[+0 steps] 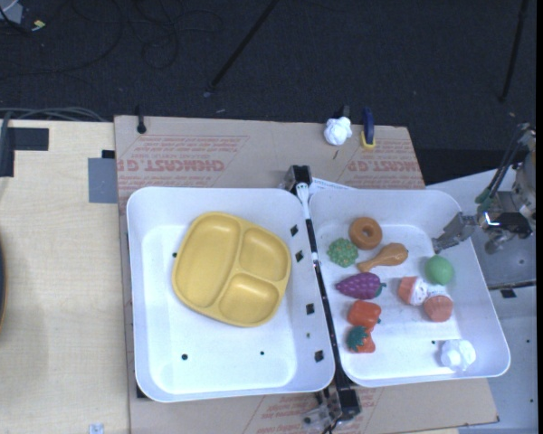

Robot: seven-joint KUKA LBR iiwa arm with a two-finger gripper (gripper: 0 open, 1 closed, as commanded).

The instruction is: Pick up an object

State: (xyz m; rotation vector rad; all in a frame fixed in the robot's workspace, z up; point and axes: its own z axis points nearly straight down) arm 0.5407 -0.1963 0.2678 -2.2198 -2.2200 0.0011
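Nine toy foods lie loose in the right bin (489,337), none lifted, so the pick counts as not yet begun by this showing; listed from the side nearest the arm: green ball (440,269), just beside the bin's right wall; red-and-white piece (414,289) and reddish round piece (438,308), touching or nearly so, directly below the ball; drumstick (385,258); doughnut (366,232); broccoli (342,252); purple aubergine-like piece (359,286); red pepper (364,313); strawberry (360,339); white crumpled piece (456,354) near the front right corner, apart from the rest. Gripper (454,231): dark, seen at the bin's right rim, above and just beside the green ball, at the end of the arm (516,202) that enters from the right; nothing visible between its tips, no toy touched as far as can be made out; its opening is too small and dark to judge, cannot tell. Left bin (154,333): holds a yellow divided plate (233,268), tilted, nothing on it. Remaining, by judgement: descent onto a toy, closure, lift; the green ball is the likeliest target.
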